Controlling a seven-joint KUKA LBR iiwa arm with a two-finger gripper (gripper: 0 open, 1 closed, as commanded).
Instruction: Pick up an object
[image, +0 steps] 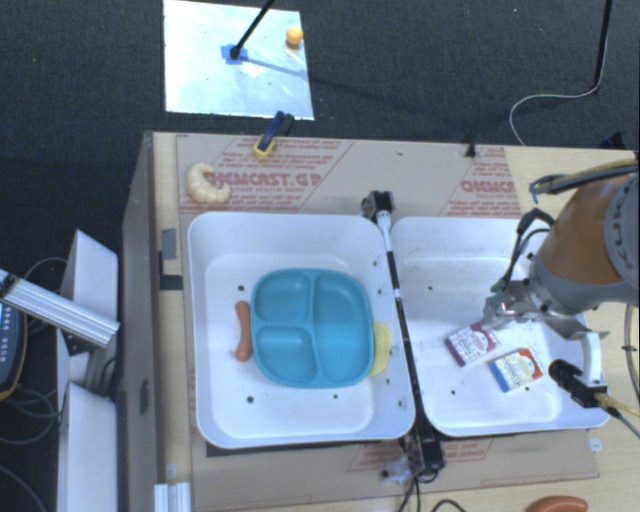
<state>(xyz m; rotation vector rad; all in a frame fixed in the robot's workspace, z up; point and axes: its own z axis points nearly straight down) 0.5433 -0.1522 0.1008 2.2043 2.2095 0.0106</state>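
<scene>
Camera view: flat printed packet (472, 344), glossy white bin (440, 400).

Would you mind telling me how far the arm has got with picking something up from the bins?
Done: the arm has reached into the right bin, its gripper low by the red packet. In hand: nothing visibly lifted; the red packet and the blue packet both lie on the bin floor. Left: closing on one and raising it. The tray and sausage sit untouched in the left bin.

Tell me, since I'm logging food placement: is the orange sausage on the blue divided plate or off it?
Off: the orange sausage lies beside the blue divided plate.
</scene>
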